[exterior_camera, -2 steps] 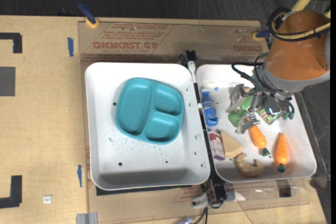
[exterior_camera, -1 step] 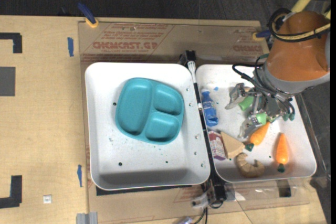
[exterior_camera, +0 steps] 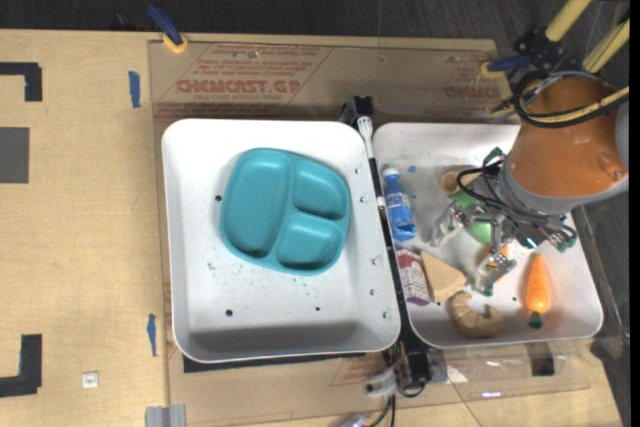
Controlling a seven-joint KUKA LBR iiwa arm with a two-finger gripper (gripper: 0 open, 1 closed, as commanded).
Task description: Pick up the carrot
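The gripper (exterior_camera: 492, 260) hangs low over the middle of the right bin (exterior_camera: 585, 315), a tangle of metal, cables and green parts below the arm's orange band (exterior_camera: 565, 150). Whether its fingers are spread or pressed together cannot be told; nothing can be seen pinched between them.

The carrot (exterior_camera: 538, 287) lies just beside the gripper, toward the right bin's right wall and near its front right corner. It sits roughly upright in the view, the orange body toward the back and its dark green tip pointing to the front edge. It appears apart from the gripper's tip, lying free on the bin floor.

Close around the gripper, a tan wedge-shaped piece (exterior_camera: 440, 270) lies on its left, and a round brownish object (exterior_camera: 475, 313) rests against the front wall, just below the gripper and left of the carrot. A small brown item (exterior_camera: 452, 181) sits toward the back of the bin, partly behind cables. Along the right bin's left wall a blue bottle (exterior_camera: 398, 207) lies lengthwise, and a red-and-white packet (exterior_camera: 412, 277) lies in front of it.

The left bin (exterior_camera: 190, 245) holds a teal divided plate (exterior_camera: 285, 210) near its middle, well apart from the carrot. Both bins sit on a cardboard sheet (exterior_camera: 320, 75) on the wooden bench (exterior_camera: 70, 245).
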